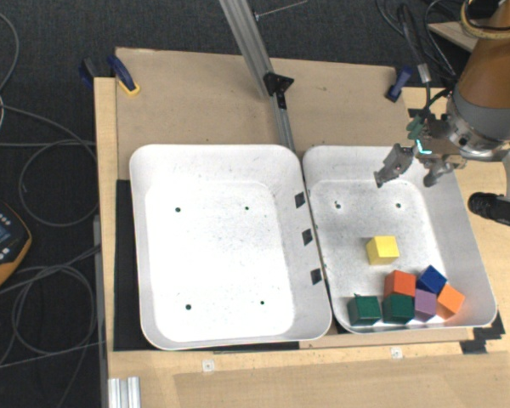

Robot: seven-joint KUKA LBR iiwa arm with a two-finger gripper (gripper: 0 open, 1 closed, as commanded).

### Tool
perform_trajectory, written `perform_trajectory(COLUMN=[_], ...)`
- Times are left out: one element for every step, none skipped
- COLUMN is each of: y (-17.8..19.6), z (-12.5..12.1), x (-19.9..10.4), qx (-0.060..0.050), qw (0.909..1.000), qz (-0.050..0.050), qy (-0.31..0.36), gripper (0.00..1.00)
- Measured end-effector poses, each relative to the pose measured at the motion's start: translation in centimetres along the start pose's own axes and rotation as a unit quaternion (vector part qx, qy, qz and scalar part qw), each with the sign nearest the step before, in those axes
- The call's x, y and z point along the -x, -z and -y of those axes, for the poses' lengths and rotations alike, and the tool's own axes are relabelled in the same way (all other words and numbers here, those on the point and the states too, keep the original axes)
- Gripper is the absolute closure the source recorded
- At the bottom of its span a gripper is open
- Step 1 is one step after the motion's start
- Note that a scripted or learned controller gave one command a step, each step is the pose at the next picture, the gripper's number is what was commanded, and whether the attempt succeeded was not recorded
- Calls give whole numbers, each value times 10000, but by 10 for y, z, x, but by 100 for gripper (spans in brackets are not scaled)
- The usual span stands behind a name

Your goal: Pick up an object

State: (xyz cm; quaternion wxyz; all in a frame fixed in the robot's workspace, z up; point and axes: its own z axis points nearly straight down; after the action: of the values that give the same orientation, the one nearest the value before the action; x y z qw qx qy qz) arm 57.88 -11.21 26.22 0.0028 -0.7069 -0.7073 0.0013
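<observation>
My gripper (pixel 414 171) hangs above the far right part of the right bin (pixel 340 228), its two grey fingers spread open with nothing between them. A yellow cube (pixel 382 249) lies alone in the middle of that bin, well below the gripper in the view. Along the bin's near edge sits a cluster of blocks: two dark green cubes (pixel 365 309), a red-orange cube (pixel 399 283), a purple cube (pixel 425 302), a blue cube (pixel 432 278) and an orange cube (pixel 450 298).
The left bin (pixel 212 245) lies beside the right one, joined by black clips (pixel 307 236). A slanted metal pole (pixel 255 49) crosses the bench behind the bins. Blue clamps (pixel 123 73) grip the bench's far corners. Cables lie on the floor at left.
</observation>
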Motion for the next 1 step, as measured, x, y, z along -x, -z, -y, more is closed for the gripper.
perform_trajectory(y=[2], z=[-1], x=[0], qx=[24], qw=[10000], qz=[5], qy=[0], gripper=[0])
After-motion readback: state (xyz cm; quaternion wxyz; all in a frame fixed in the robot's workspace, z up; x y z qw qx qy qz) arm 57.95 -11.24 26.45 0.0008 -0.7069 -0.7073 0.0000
